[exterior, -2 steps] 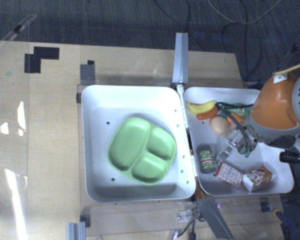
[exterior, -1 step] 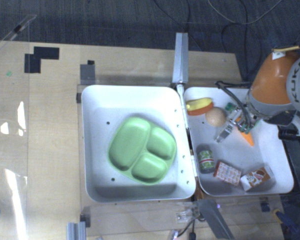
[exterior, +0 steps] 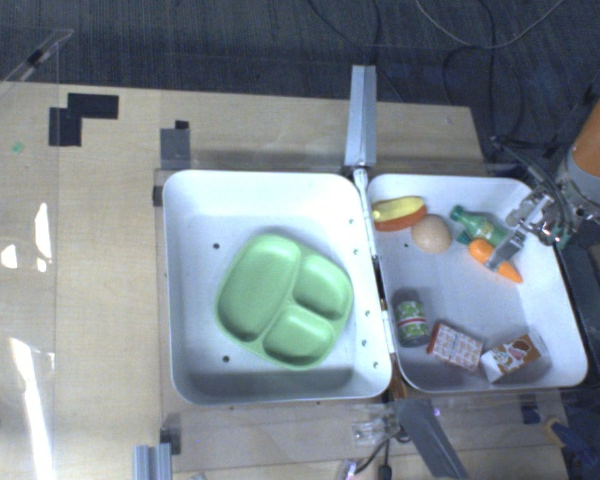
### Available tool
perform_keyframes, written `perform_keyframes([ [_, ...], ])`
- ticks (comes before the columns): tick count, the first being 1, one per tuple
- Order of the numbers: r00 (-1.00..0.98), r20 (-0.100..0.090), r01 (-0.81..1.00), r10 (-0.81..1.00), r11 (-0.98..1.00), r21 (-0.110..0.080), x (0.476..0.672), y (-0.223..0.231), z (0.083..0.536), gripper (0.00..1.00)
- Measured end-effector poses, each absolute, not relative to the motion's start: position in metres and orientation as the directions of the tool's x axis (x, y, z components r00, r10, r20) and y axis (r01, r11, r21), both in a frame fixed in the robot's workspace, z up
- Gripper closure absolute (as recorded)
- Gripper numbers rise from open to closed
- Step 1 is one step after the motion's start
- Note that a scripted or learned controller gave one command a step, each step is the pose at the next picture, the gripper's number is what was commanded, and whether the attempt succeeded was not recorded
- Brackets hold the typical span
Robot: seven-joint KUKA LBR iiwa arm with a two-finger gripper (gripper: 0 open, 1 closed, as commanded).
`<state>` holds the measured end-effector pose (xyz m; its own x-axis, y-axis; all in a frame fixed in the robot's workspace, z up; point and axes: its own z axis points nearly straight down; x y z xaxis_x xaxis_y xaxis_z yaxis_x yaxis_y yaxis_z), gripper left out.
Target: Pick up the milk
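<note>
At the right bin's five-o'clock corner, the milk lies tipped on its side, close to the rim, just beside a patterned box at its nine o'clock. Open white floor spreads above them toward twelve. A green can stands near the divider. Toward twelve o'clock sit a banana, an egg, a green bottle and a carrot. On the pale wooden worktop, the left bin carries a green sectioned plate. Entering from three o'clock, the tool hangs over the carrot; whether it is spread or pressed together I cannot tell.
</note>
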<state>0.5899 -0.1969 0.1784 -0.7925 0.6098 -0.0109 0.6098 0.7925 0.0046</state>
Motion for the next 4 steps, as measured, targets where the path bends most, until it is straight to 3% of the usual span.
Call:
perform_keyframes([
  [1, -0.718, -0.005, 0.696, 0.696, 0.718, 0.005, 0.618, -0.117, 0.142, 0.0],
  [2, -0.675, -0.009, 0.738, 0.738, 0.675, 0.007, 0.622, -0.114, 0.256, 0.0],
  [3, -0.759, -0.006, 0.652, 0.652, 0.759, 0.005, 0.616, -0.097, 0.115, 0.0],
  [4, -0.76, -0.013, 0.65, 0.65, 0.76, 0.011, 0.618, -0.096, 0.128, 1.0],
])
